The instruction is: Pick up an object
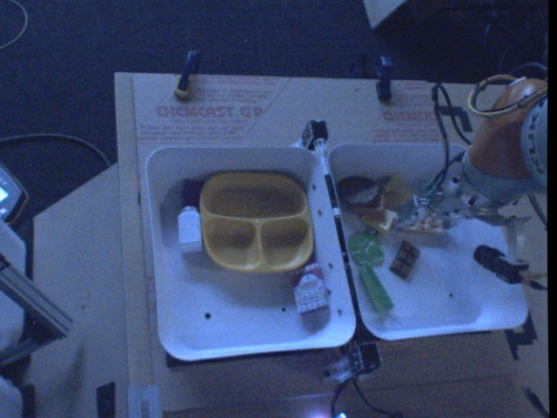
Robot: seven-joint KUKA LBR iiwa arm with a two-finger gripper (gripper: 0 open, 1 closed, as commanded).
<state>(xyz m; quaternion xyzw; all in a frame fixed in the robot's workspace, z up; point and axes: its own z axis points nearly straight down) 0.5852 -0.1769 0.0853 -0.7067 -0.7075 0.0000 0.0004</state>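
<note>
**Hand [425, 214] over right bin [452, 307], grip unclear**

I see the hand in the back half of the right bin, just beside a pale yellow piece [381, 221] and near a dark brown round item [361, 190]. I can't tell if it's spread or pinching anything (too dim). A green utensil [370, 268] and a brown block [404, 259] lie nearer the front, apart from the hand. The left bin [226, 320] holds a yellow divided tray [257, 223], a white bottle [189, 228] and a small carton [311, 293]. Both bins sit on the tabletop [130, 146].

Your arm [540, 142] is grey with a chunky rounded orange band [506, 138] above the wrist, a pale cable [486, 90] looped over the top, thin black cables [444, 124] down its side, and a pale metallic gripper [432, 209].
</note>
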